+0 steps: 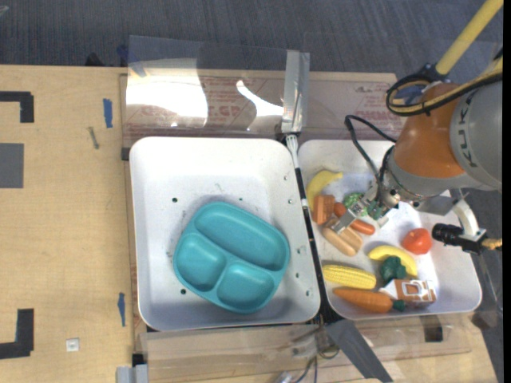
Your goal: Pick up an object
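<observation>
Two shallow white bins sit side by side on the tabletop (56, 214): the left bin (152, 174) in the middle of the frame carries only a teal divided plate (231, 254), tilted a little toward lower right, while the right bin (467, 294) holds a heap of toy food, so any pick has to come from there. The arm (447, 138) reaches in from the right edge and bends down over the upper middle of that bin, setting the gripper (369, 206) low among the items just left of centre, above the hot dog (345, 234) and beside an orange piece (323, 208). Whether the jaws are apart or together cannot be told, since the wrist and cabling cover them. Other candidates lie near: a yellow banana (322, 182) at the bin's upper left, a red tomato (416, 241) to the right, a corn cob (349, 276) and a carrot (363, 299) along the lower edge. The crowding probably explains the steep approach, which would keep the arm off neighbouring pieces.
</observation>
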